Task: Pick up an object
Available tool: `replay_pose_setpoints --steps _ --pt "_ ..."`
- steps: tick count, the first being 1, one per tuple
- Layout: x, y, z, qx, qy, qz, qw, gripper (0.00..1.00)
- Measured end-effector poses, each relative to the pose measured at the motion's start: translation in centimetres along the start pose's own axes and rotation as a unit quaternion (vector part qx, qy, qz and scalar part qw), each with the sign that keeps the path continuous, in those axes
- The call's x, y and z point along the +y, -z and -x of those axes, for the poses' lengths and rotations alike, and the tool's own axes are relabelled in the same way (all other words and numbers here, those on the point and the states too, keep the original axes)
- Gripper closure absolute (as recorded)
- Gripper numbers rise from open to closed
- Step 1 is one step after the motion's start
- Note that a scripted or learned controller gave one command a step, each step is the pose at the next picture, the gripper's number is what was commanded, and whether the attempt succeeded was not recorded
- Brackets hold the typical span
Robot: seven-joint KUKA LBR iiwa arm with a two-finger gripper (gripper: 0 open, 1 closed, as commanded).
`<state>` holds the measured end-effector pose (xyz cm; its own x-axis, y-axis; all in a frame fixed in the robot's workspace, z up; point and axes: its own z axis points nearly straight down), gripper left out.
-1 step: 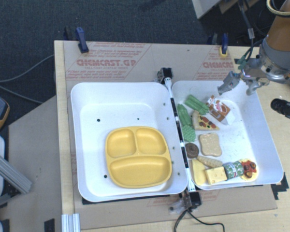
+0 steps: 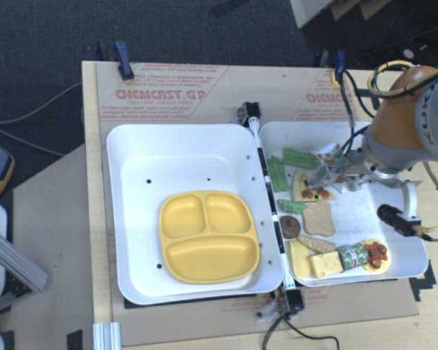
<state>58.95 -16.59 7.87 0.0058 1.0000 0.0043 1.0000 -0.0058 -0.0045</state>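
Camera view, looking down at a slant on the tabletop [image 2: 95, 195]: two shallow white bins sit side by side, and the right bin [image 2: 416, 257] holds a scatter of toy food. A green bean-like piece [image 2: 277, 173] stands lengthwise near the bin's left wall, with a second green piece [image 2: 301, 157] angled just above it. Lower down lie a tan bread slice [image 2: 319, 221], a round brown disc [image 2: 290, 227] just beside it, a pale yellow cheese wedge [image 2: 325, 264] and a small printed can [image 2: 352, 256] on its side next to a red-topped yellow piece [image 2: 377, 252] near the front wall. A small yellow item with red dots [image 2: 309, 189] lies in the upper middle of the bin.

The pincer [image 2: 327, 172] is low in that bin's upper half, right over the red-dotted piece and beside the angled green piece; whether its fingers are apart, together or clamped on anything cannot be told, since cables and the wrist blur into the clutter. The bread, cheese and can lie well apart from it, toward the front.

The grey arm [image 2: 394, 148] reaches in from the right, its orange band [image 2: 398, 108] above the wrist, bent downward into the bin.

The left bin [image 2: 131, 159] carries a yellow divided plate [image 2: 208, 235] with three compartments.
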Motion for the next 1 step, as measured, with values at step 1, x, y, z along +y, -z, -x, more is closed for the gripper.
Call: replay_pose_setpoints --steps 1 --pt "-1.84 0.87 -4.82 -0.003 0.004 0.005 1.0 0.0"
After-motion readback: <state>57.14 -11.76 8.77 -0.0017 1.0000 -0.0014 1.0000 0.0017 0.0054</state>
